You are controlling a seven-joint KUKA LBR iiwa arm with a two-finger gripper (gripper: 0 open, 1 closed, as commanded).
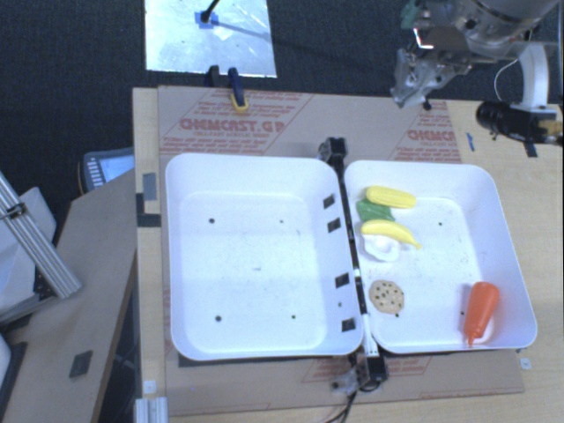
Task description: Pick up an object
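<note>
The right bin [493, 201] holds a yellow corn cob [390, 197] on a green piece [374, 211], a yellow banana [390, 232] lying over a white object [382, 248], a brown chocolate-chip cookie [386, 297] and an orange carrot [479, 310] near the front right corner. My gripper [414, 86] hangs high above the bench behind the right bin, far from all of these. Nothing shows beneath it.
The left bin [256, 254] sits beside the right one, joined by a black hinge strip [345, 236]. A shiny metal plate [210, 23] lies behind the bench. A yellow and blue clamp [236, 91] grips the back edge of the cardboard.
</note>
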